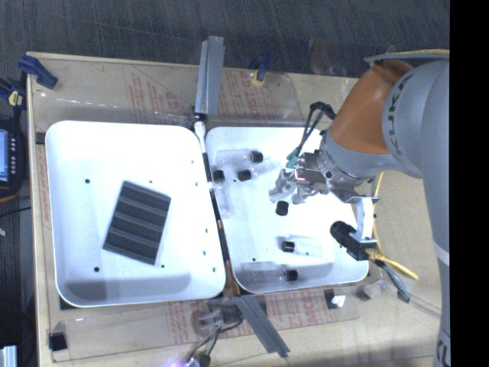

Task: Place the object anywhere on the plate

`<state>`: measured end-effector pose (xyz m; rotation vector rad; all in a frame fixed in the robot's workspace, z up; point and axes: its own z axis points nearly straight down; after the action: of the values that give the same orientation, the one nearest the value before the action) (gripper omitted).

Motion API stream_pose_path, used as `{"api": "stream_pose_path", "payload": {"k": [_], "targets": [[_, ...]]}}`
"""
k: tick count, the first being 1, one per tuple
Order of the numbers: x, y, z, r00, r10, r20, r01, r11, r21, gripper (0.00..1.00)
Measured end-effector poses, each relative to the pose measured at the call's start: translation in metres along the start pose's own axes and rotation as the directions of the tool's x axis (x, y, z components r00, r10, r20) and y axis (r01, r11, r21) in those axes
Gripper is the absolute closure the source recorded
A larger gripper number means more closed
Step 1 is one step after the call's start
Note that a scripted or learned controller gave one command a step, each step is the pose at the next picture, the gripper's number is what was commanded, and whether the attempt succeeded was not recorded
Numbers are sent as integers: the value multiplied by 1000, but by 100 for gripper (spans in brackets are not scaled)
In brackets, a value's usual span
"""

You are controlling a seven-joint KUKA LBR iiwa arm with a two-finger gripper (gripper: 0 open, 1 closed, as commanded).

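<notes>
A dark grey ridged plate (137, 222) lies tilted in the left bin (69, 140). Several clear vials with black caps lie in the right bin (336, 274): one near the back (248, 157), one towards the front (296, 245), one along the front wall (275, 274). My gripper (287, 188) hangs low over the middle of the right bin, far from the plate. Just below it sits a small black cap (282, 207); whether it is gripped is unclear.
Two more black caps (218, 176) (244, 174) rest near the divider between the bins. The arm's orange band (367, 109) and grey body cover the right bin's right side. A black fitting (348, 240) juts out below the wrist.
</notes>
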<state>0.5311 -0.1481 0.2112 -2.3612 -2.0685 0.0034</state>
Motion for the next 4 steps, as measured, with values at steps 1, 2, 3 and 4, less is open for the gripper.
{"api": "stream_pose_path", "payload": {"k": [1,2,3,4], "targets": [[83,39,18,996,85,0,-85,996,2,100],[177,-79,-60,921,389,0,-389,921,1,100],[307,-88,-63,922,388,0,-388,922,2,100],[208,-48,-136,938,346,-1,-346,938,0,100]]}}
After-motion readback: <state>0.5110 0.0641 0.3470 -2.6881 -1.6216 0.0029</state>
